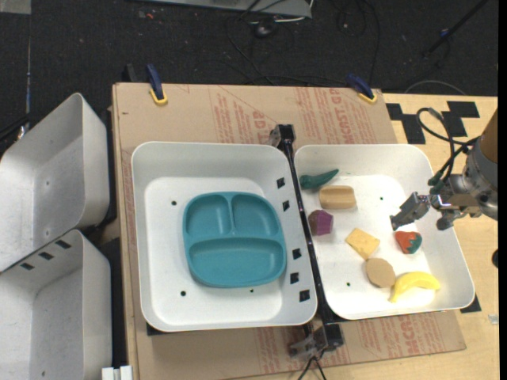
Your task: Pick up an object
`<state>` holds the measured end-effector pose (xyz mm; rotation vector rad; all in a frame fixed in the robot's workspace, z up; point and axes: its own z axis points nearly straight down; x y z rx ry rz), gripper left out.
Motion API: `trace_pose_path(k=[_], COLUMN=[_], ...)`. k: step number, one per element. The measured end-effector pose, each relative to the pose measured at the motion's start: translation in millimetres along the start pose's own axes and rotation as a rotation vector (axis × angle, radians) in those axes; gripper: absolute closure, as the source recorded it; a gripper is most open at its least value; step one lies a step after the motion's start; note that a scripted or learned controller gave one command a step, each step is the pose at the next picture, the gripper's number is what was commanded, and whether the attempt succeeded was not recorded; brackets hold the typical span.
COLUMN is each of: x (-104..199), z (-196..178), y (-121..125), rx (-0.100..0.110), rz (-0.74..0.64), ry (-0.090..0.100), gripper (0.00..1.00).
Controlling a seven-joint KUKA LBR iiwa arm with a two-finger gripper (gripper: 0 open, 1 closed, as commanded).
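A: Status? Which step are we at?

B: Approach, as I read it. The grey two-finger gripper (pixel 426 210) hangs over the right-hand shallow white bin (pixel 424 161), near its right wall. Fingers (pixel 409 210) look spread apart, nothing between them. No grasp yet.

A: Target?

B: My guess is the small red-and-green rounded toy piece (pixel 408 241). It sits just below the fingertips, slightly toward the bin centre. I can't tell if it's touching them; it looks apart.

A: What does it look like?

B: Small and lumpy, red on top with a dark green patch on its lower right side. Probably plastic play food. Exact shape is too small to read.

A: Next move?

B: Centre the fingers over it, descend, close. The bin wall is close on the far side of the fingers, so there's little room for error there.

A: Neighbours?

B: A yellow banana-shaped toy (pixel 413 284) lies further below the fingers. A tan round disc (pixel 380 272) and a yellow wedge-shaped block (pixel 364 242) are off toward the bin centre. All stand clear of the target.

A: Other bin?

B: It holds a teal divided plastic plate (pixel 234 238), well away from the fingers. Not relevant.
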<state>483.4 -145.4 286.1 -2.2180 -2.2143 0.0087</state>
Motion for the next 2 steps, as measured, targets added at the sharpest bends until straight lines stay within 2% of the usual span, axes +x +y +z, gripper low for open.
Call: trace_pose_path(k=[1, 2], x=[0, -2], z=[-4, 39], y=[2, 0], rx=[-0.009, -0.004], rz=[-0.003, 0.001], ry=[-0.002, 0.0], gripper=[0.0, 0.0])
